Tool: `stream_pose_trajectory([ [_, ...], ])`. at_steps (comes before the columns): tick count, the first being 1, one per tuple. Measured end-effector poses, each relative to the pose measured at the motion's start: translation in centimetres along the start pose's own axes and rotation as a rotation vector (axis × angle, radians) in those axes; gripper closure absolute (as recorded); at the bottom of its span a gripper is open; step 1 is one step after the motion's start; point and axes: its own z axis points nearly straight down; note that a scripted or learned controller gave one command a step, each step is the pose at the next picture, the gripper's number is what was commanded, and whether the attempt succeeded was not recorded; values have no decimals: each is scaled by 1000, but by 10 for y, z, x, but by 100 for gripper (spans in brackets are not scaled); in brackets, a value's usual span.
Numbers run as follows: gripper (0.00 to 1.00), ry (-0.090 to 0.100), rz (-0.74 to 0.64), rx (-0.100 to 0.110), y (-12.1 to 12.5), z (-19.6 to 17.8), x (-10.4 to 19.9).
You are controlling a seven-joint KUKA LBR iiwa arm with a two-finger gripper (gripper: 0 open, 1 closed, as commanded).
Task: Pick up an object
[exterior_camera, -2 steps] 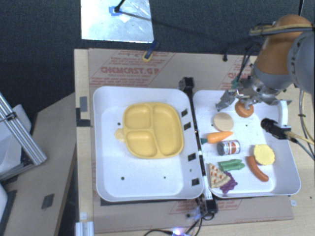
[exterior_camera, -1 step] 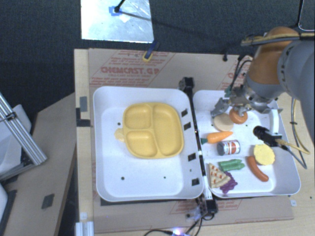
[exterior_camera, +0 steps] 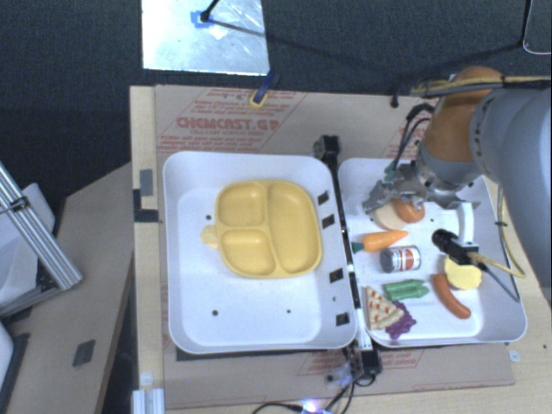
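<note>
- Currently: gripper (exterior_camera: 392,195) sits low in far-left part of right bin (exterior_camera: 502,316), right over pale-orange round item (exterior_camera: 404,213). Likely pick target, judging by position.
- Gripper state: can't tell from this angle whether spread or pressed together. No item visibly pinched, so not logging a hold.
- Step in hand (my read): descend and close on round item. To do well: centre over item's middle and come straight down. Rounded shape prob. squirts sideways if caught off-centre.
- Watch bin's left wall, which is close to the target. Carrot (exterior_camera: 379,241) lies just beside target on near side, so a bump could shove it.
- Confirm lift before calling success; many tries fail.
- Left bin (exterior_camera: 185,266): holds yellow divided plate (exterior_camera: 263,228), three compartments, nothing seen in them.
- Right bin contents: the round item and carrot, plus can (exterior_camera: 400,259) on its side near carrot, green veg (exterior_camera: 405,289), pizza slice (exterior_camera: 377,304), purple grapes (exterior_camera: 399,322) touching pizza, sausage (exterior_camera: 451,296), yellow piece (exterior_camera: 463,275) just beside sausage.
- Near half of right bin is crowded; items close but mostly apart.
</note>
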Motion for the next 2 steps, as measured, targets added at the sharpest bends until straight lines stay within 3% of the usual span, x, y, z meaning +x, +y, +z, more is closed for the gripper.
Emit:
stream_pose_trajectory([
  [1, 0, 1, -1, -6, 5, 5, -2],
  [2, 100, -1, -3, -25, 11, -13, -2],
])
